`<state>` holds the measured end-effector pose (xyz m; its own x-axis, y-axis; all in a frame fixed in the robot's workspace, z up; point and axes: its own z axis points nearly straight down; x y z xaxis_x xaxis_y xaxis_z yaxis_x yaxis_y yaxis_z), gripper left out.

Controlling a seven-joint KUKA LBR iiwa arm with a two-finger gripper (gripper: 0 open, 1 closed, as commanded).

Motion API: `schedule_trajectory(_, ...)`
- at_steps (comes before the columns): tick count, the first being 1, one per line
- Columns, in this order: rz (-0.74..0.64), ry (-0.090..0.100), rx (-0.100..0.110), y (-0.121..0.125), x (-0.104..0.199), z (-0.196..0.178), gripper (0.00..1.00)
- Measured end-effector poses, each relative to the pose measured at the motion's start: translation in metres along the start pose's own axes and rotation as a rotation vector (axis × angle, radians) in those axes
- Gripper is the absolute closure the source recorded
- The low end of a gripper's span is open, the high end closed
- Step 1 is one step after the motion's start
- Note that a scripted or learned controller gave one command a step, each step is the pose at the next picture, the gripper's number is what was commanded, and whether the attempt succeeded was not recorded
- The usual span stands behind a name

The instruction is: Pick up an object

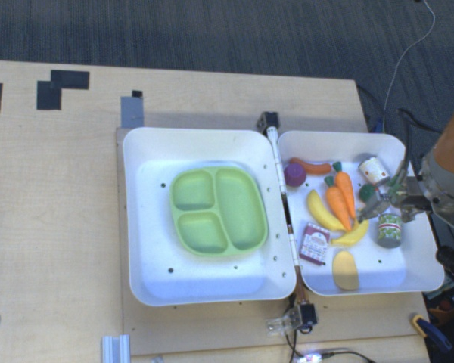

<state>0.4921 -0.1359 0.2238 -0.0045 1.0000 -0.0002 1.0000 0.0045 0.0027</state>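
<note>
- I can't tell from this angle how the tips of my grey two-finger gripper (384, 200) are set; they hang low over the right part of the right-hand shallow white plastic bin (416, 277), and I see nothing between them.
- Closest candidates: a small round jar with a green label (389, 231) just near of the tips, and a pair of smooth orange plastic carrots (340, 196) just to the left.
- Further left lie two curved yellow plastic bananas (323, 211), a flat dark-red printed packet (315, 243), a rounded yellow lemon-like piece (346, 269), a purple ball-shaped toy (294, 174) and a small white cylinder (373, 169) at the far side.
- By my reading, nothing is lifted yet: the approach is made, and closing and raising remain.
- The left white bin (147, 278) holds a glossy pale-green three-compartment plate (218, 210).
</note>
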Motion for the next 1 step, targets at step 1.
schedule_trajectory(1,0.001,-0.002,-0.008,0.0573,-0.0008,0.1368,0.0)
